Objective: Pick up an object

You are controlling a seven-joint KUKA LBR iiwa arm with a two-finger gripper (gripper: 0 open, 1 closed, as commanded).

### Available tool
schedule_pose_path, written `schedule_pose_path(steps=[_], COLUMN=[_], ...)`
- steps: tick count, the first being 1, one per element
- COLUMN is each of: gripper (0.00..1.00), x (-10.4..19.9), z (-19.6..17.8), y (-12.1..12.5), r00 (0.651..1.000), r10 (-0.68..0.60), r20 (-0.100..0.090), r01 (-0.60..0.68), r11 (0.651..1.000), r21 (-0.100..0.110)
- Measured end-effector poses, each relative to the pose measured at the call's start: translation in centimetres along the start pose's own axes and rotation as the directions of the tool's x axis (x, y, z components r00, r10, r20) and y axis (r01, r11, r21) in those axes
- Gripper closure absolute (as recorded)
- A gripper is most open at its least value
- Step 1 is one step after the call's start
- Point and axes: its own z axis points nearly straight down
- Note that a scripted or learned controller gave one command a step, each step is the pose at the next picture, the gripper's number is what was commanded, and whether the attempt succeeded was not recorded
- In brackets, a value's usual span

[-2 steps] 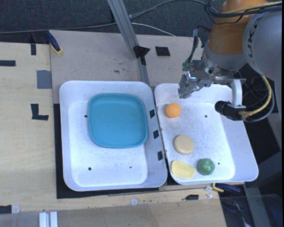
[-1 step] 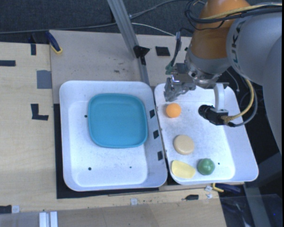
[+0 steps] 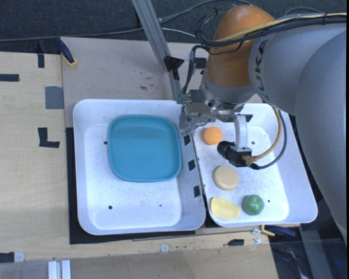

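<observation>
The right bin [image 3: 291, 205] holds an orange ball [image 3: 212, 135], a beige round piece [image 3: 225, 177], a yellow piece [image 3: 224, 207] and a green ball [image 3: 253, 204]. My gripper [image 3: 190, 121] hangs at the far left corner of the right bin, over the wall between the two bins, just left of the orange ball. Nothing shows between its fingers. The big grey arm with its orange band covers the far right of that bin.
A teal square plate [image 3: 144, 147] lies in the left bin [image 3: 93, 214]. A slanted metal pole [image 3: 157, 34] rises behind the bins. A black cable fitting [image 3: 235, 154] dangles over the right bin between the orange ball and the beige piece.
</observation>
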Motion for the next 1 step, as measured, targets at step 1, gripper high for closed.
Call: schedule_pose_path(steps=[1], gripper=[1.0], x=[4.31], z=[1.4], y=[-0.32], r00=[1.0], r10=[0.0], r20=[0.0], r01=[0.0], r11=[1.0], r21=[-0.001])
